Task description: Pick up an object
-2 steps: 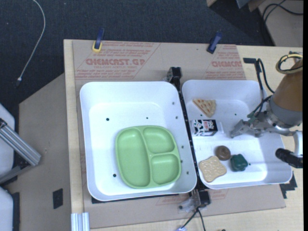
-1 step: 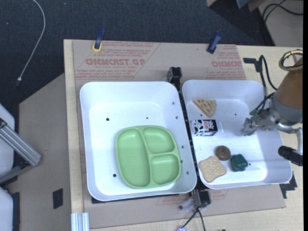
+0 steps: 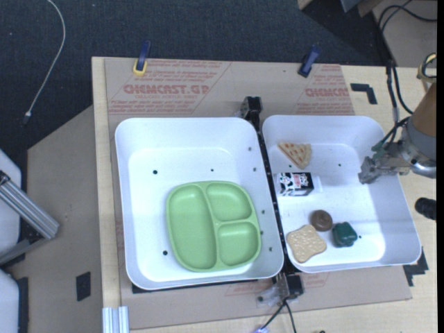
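Nearest the lens, a green tray (image 3: 211, 225) lies in the left bin (image 3: 132, 186); in the right bin (image 3: 395, 220) sit toast (image 3: 306, 243), a brown disc (image 3: 320, 220), a green block (image 3: 344, 234), a waffle wedge (image 3: 295, 152) and a black-and-white carton (image 3: 295, 183). My claw (image 3: 368, 172) hovers over the right bin's right side, carrying nothing; whether it is open, I cannot tell. I judge this the approach: next, swing left over one piece and descend.

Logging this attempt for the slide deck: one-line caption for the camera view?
Gripper over the right white bin of small food-like items; divided green plastic plate in the left white bin.
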Motion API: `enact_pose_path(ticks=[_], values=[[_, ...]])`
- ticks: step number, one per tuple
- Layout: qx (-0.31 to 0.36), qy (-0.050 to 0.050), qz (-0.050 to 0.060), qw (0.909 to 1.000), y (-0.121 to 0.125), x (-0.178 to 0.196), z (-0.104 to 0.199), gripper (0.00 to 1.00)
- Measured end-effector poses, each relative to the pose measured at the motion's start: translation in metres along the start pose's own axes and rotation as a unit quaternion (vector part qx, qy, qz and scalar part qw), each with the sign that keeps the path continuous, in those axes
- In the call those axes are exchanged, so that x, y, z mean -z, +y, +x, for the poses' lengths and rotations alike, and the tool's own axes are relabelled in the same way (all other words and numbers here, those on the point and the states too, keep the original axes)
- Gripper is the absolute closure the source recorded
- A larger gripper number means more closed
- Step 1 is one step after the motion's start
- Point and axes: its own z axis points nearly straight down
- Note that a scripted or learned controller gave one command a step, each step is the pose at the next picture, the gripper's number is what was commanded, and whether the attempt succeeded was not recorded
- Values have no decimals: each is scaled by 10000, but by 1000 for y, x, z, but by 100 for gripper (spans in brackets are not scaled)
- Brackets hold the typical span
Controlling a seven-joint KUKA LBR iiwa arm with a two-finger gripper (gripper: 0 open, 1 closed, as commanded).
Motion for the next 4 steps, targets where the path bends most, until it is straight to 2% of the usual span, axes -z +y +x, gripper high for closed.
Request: enact_pose_path(ticks=[1, 2, 3, 4], values=[[-5, -4, -3, 10000, -8, 57, -3, 100], [-2, 1, 9, 10000, -6, 83, -3, 100], [18, 29, 43, 10000, -15, 74, 48, 100], [-4, 21, 41, 10000, -10, 70, 106, 100]])
